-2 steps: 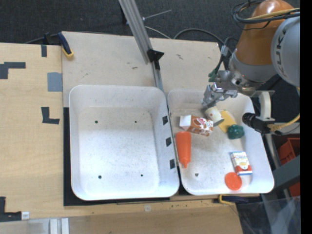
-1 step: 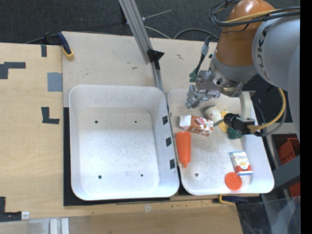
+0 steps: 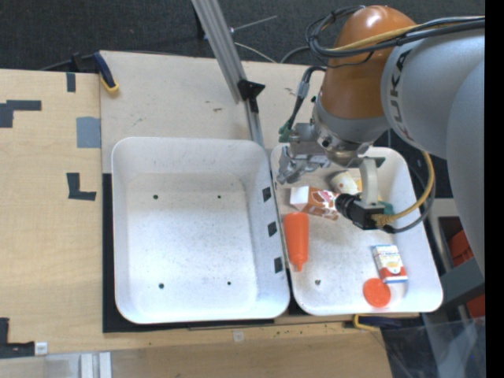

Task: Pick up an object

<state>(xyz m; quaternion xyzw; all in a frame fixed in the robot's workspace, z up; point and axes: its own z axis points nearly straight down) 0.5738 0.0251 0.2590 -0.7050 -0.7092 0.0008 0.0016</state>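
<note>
Nearest the camera, at the front of the right bin [image 3: 425,294], lie an orange cap [image 3: 376,292] and a small white and red box [image 3: 389,262], both well apart from the arm's working end. Further in, hard against the wall shared with the left bin [image 3: 189,227], lies an orange carrot-shaped toy [image 3: 296,239]. Its long axis runs front to back, the narrow tip toward the front and the blunt end toward the arm. Beyond that blunt end sit a small white card [image 3: 299,196] and a red and white packet [image 3: 321,202], just beside each other.

Above these, at the bin's far left corner, hangs the gripper [image 3: 293,166], under the orange band of the arm [image 3: 364,53]. Whether it is spread or closed I cannot tell; nothing can be seen gripped in it.

My judgement: the card and packet lie just frontward of the gripper and are the nearest candidates. The carrot lies further frontward, and taking it would call for closing across its width.
</note>
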